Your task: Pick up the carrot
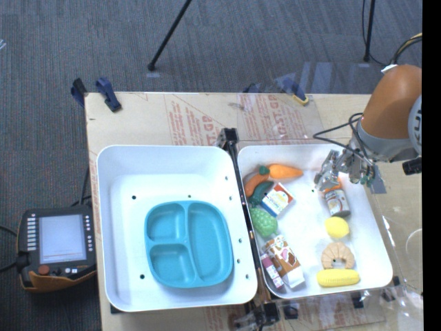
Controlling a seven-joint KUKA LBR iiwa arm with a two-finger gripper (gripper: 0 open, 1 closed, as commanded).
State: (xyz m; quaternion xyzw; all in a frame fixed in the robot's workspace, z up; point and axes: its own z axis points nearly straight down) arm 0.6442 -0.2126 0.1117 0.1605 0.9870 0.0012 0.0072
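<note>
The carrot [284, 172] lies near the back wall of the right bin [383, 254], long axis roughly level across the view, just beside a small carton [277, 200]. My fingers [339, 174] hang over the same bin, apart from the carrot on its right. Whether they are open or closed, I cannot tell. Nothing is visibly held.
</note>
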